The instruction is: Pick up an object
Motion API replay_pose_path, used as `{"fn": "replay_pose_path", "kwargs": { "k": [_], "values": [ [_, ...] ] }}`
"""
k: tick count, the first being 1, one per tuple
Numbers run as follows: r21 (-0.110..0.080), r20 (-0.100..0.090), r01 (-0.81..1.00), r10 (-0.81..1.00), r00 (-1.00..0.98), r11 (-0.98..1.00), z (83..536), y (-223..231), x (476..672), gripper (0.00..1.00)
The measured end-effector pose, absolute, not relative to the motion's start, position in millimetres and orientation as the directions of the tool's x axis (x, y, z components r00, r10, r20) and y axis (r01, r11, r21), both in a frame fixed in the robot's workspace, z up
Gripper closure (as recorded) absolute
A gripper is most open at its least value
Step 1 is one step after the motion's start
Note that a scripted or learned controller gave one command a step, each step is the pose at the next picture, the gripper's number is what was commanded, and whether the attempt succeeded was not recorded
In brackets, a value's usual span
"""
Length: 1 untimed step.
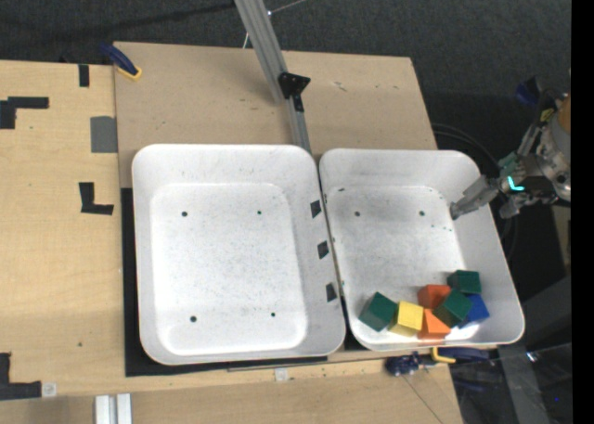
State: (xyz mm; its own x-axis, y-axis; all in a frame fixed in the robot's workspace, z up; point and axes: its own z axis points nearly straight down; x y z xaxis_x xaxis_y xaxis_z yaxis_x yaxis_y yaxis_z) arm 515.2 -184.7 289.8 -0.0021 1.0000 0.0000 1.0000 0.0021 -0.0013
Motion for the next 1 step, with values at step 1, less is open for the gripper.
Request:
{"fn": "replay_pose_path", "kwargs": {
  "k": [1],
  "values": [
    [-0.007, 0.001, 1.000, 1.000, 0.000, 0.000, 226.7, -186.1, 510.0, 0.00]
  ]
}}
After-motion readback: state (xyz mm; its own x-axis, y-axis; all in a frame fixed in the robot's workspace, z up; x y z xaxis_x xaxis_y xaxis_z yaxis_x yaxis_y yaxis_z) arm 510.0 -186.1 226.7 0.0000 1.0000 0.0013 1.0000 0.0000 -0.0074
